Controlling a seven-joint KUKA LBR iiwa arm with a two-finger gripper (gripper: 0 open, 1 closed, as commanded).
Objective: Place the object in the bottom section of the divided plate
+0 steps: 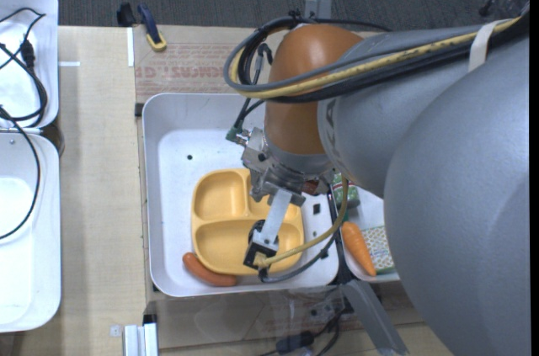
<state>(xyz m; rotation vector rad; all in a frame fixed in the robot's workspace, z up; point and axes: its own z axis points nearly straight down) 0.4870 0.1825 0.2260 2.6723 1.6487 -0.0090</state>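
Arm (438,178): grey with an orange band, reaching in from the right of the frame and hanging over the central white bin (168,152).

Tool (278,193): hovering above the upper right part of the divided plate (221,196). Whether it is apart, together or clamped on anything cannot be told.

Divided plate: yellow, lying flat in the lower middle of the bin, with its wide bottom section (221,247) facing the frame's lower edge.

Sausage (210,271): orange-red, lying on the bin floor just beside the plate's lower left rim, outside the plate.

Carrot (358,250): orange, lying in the neighbouring bin at the lower right, well apart from the sausage.

Clamp (150,26): blue and yellow, resting on the surface (93,178) at the upper left.

Cables (21,77): black, looping over the white trays at the far left.
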